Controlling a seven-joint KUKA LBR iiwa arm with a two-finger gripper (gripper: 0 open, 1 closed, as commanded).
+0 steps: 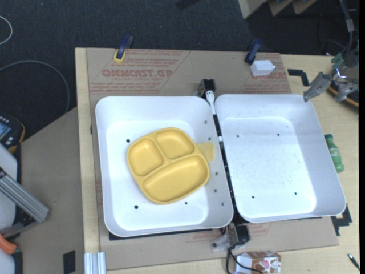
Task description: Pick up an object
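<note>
A yellow divided plate [167, 164] with three compartments lies flat in the left bin [108, 153], a little left of the bin's middle. A small yellow piece [207, 150] pokes out from under the plate's right edge. My gripper [317, 88] is at the far right, above the bench beyond the back right corner of the right bin [274, 158]. It is far from the plate and nothing shows in it.
A green object [334, 152] lies on the bench along the right bin's outer right rim. A small white block [262, 68] sits behind the right bin. Clamps and cables line the bench's edges, and a black divider [219, 147] runs between the bins.
</note>
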